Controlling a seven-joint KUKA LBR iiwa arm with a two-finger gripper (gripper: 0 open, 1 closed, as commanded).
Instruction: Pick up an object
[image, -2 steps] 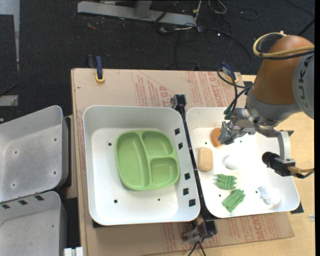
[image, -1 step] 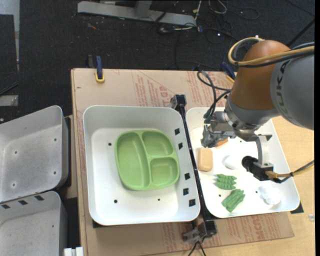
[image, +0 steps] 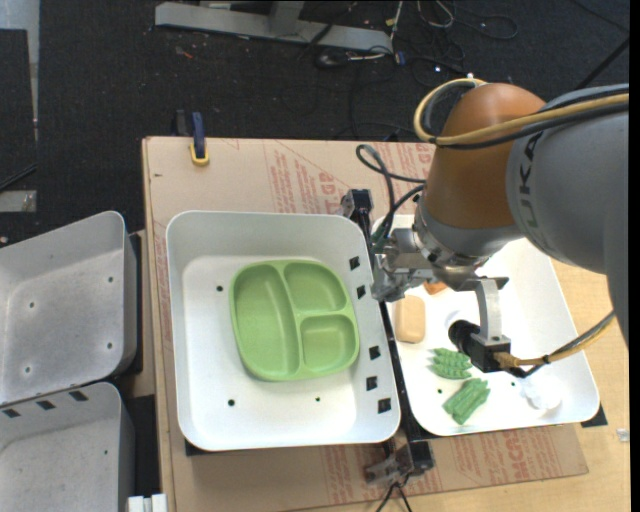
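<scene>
In the right bin (image: 560, 300) lie a cream block (image: 410, 320), a spiky green toy (image: 450, 362), a second green toy (image: 466, 400) and a small white object (image: 543, 392). A bit of something orange (image: 435, 288) peeks out from under the wrist. My gripper (image: 402, 284) hangs low over the right bin's left side, just above the cream block and close to the wall between the bins. The grey wrist and its orange band hide most of it. Nothing is visibly held.
The left bin (image: 200, 400) holds a green divided plate (image: 295, 320). A black fitting (image: 480, 345) on the arm's cable hangs beside the spiky toy. White trays (image: 60, 290) lie off the bench to the left. A yellow clamp (image: 200, 152) grips the far left board edge.
</scene>
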